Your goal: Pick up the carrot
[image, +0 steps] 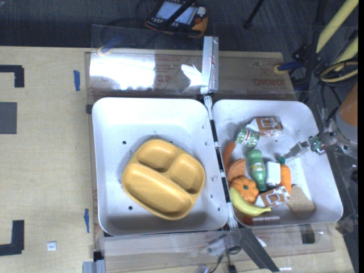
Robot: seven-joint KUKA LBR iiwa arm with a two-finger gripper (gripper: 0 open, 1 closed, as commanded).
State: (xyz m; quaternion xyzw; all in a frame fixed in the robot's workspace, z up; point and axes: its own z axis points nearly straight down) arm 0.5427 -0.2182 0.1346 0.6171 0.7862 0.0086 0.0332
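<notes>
The carrot (285,177) is a short orange piece lying upright in the picture in the right bin (324,169), beside a white block (273,174) and a green bottle (256,166). My gripper (300,148) hangs over the right bin's right half, a little above and to the right of the carrot and apart from it. The grey arm comes in from the right edge. Nothing shows held in the gripper.
The right bin also holds a banana (248,205), a small pumpkin (248,190), an orange-red long piece (228,152), a can (247,136), a snack box (268,124) and a bread slice (300,201). A yellow bread-shaped lump (164,177) lies in the left bin (114,129).
</notes>
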